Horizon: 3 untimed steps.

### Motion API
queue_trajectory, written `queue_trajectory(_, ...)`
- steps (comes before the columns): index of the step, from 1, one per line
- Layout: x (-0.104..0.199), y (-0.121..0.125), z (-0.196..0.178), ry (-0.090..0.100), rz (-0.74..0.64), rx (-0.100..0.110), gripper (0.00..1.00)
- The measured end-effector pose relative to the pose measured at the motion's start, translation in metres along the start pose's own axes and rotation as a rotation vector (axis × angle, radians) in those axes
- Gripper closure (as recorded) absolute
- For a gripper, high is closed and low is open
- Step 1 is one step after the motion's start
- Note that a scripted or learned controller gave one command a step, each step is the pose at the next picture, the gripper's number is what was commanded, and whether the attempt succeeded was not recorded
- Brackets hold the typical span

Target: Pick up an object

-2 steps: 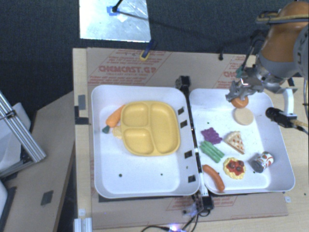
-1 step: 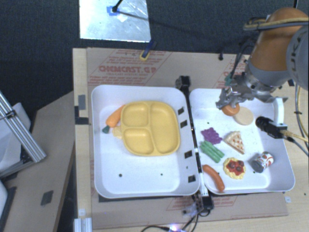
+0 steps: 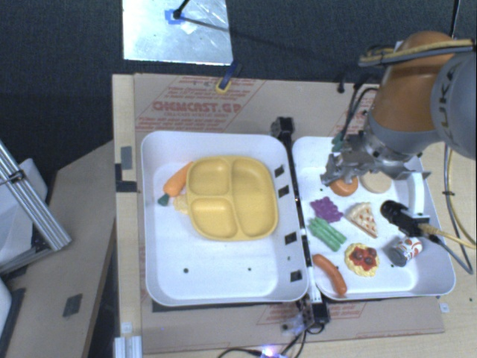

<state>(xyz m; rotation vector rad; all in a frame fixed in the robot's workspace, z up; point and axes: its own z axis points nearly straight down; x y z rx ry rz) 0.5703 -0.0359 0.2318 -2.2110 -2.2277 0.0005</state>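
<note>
Hand (image 3: pixel 337 171) low in right bin, orange slice (image 3: pixel 345 187) just beneath

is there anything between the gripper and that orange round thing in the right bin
Nothing visible. The gripper hangs right over the orange round piece, at its upper left edge. The purple grapes and pizza slice lie below it, off to the side.

A robotics lab: a plywood bench (image 3: pixel 97 200) bears two shallow white plastic bins (image 3: pixel 160 274), toy food, loose cables and a bare aluminium frame (image 3: pixel 26 200).
</note>
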Motion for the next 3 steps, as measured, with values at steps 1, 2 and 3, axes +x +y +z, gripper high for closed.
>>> queue_trajectory(1,0.046,-0.024,0.013,0.001,-0.001,0.001,1.00)
queue_trajectory(2,0.092,-0.059,0.000,0.001,-0.001,-0.001,1.00)
queue_trajectory(3,0.098,-0.065,-0.001,0.000,0.002,-0.001,1.00)
